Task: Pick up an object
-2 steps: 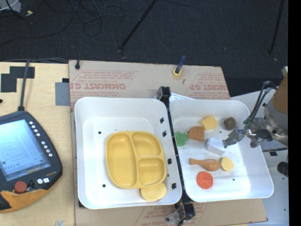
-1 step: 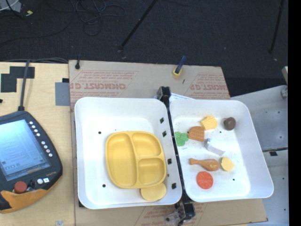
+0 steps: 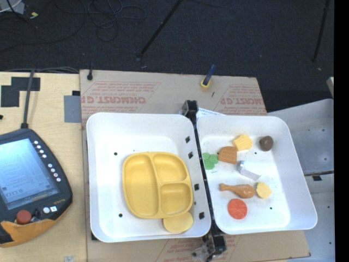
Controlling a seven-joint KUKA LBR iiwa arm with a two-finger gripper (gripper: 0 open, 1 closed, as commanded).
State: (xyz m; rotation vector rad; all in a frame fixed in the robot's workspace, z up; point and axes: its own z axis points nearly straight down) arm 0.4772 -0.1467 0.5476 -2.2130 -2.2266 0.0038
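Note:
The right bin (image 3: 294, 201) holds several small toy foods. A red tomato (image 3: 237, 208) lies near its front. A brown chicken drumstick (image 3: 238, 189) lies just behind it, with a small yellow piece (image 3: 263, 190) at its right end. A grey block (image 3: 248, 171) sits in the middle. A brown wedge (image 3: 228, 155) and a yellow piece (image 3: 243, 142) lie farther back, a green leafy piece (image 3: 210, 160) rests by the divider, and a dark brown ball (image 3: 266, 143) sits at the back right.
The left bin (image 3: 103, 141) holds a yellow divided plate (image 3: 156, 184) and a small yellow disc (image 3: 178, 222) at its front. A teach pendant (image 3: 30, 182) lies on the wooden bench to the left. A yellow and blue clamp (image 3: 207, 78) sits on the cardboard behind the bins.

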